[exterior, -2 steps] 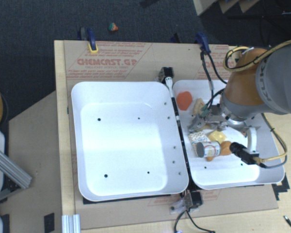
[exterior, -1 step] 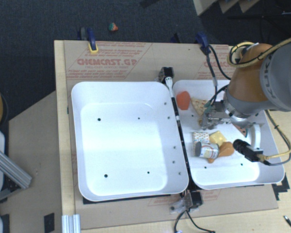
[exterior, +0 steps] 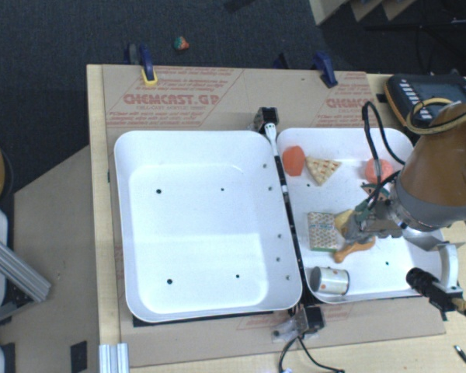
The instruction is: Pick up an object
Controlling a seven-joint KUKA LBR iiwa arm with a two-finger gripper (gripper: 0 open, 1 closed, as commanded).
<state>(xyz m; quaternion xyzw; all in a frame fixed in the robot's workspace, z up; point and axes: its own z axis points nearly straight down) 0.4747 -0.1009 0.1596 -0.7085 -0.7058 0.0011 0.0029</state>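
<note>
- The gripper (exterior: 366, 225) is low in the right bin (exterior: 388, 286), but whether its jaws are apart, together or clamped on anything cannot be told; the wrist and its dark fittings cover them from this slant
- It sits over a tight cluster: a yellow piece (exterior: 342, 221), an orange piece (exterior: 352, 248) just below it, and a patterned green square (exterior: 321, 231) touching on their left
- That crowding likely explains the placement: a program aiming at the densest patch has the best odds of catching something
- Which of these is the target is a guess; the orange piece lies nearest the tool's tip
- Well apart from the cluster lie an orange-red lump (exterior: 293, 160), a tan wedge (exterior: 322, 169) and a pinkish item (exterior: 377, 169) near the far wall, and a metal can (exterior: 328, 281) on its side near the front edge
- The left bin (exterior: 132, 177) is where a picked thing would presumably go
- The arm (exterior: 443, 169) reaches in from the right, its cable looping above the bin
- No object is visibly lifted, so the pick looks not yet done
</note>
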